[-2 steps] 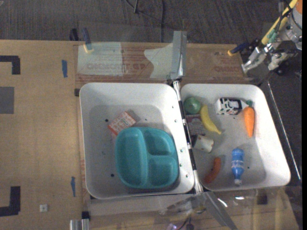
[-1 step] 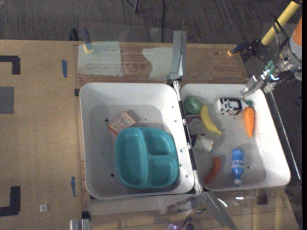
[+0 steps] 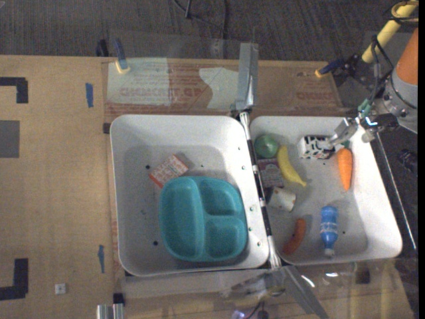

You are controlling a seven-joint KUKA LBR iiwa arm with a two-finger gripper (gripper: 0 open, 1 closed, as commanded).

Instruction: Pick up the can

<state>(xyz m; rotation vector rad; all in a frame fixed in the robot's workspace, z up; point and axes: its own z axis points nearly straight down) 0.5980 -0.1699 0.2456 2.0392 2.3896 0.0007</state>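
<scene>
One can (image 3: 271, 175) lies at right bin's (image 3: 382, 208) left wall, below green ball (image 3: 267, 145) | gripper (image 3: 345, 133) far-right, above cow-patterned object (image 3: 315, 146) | can lies left-near of jaws | jaw state indiscernible.

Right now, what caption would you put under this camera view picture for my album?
Robot gripper hovers over the right bin of toy food, near the carrot and banana; a teal tray fills the left bin.
</scene>
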